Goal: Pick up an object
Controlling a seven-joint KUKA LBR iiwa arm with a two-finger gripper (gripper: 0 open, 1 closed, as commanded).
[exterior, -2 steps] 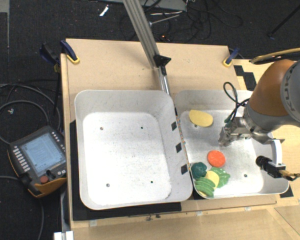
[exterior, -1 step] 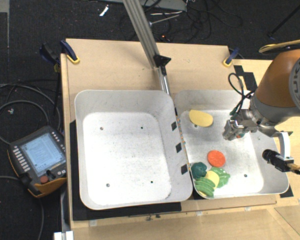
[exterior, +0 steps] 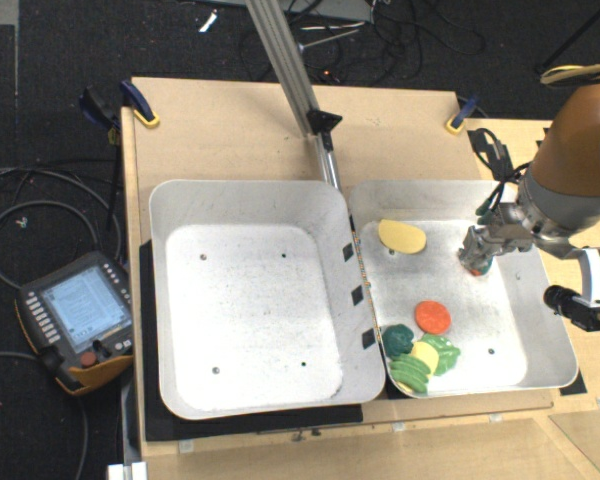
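The right bin [exterior: 540, 368] holds several small objects. A yellow oval piece [exterior: 401, 236] lies near its back left. An orange-red round piece [exterior: 433, 316] sits in the middle. At the front left corner a dark green piece [exterior: 398, 340], a light green ridged piece [exterior: 412, 372] and a yellow-green piece [exterior: 439, 352] are heaped together. My gripper [exterior: 475, 260] is low over the right bin's back middle, right of the yellow piece and apart from it. A small reddish and teal spot shows at its tip; I cannot tell what it is.
The left bin [exterior: 180, 208] stands beside the right one, their rims meeting at the centre. A slanted metal pole [exterior: 285, 58] crosses above the bench's back. Clamps [exterior: 140, 106] sit on the bench's back corners. A teach pendant [exterior: 75, 313] lies on the floor to the left.
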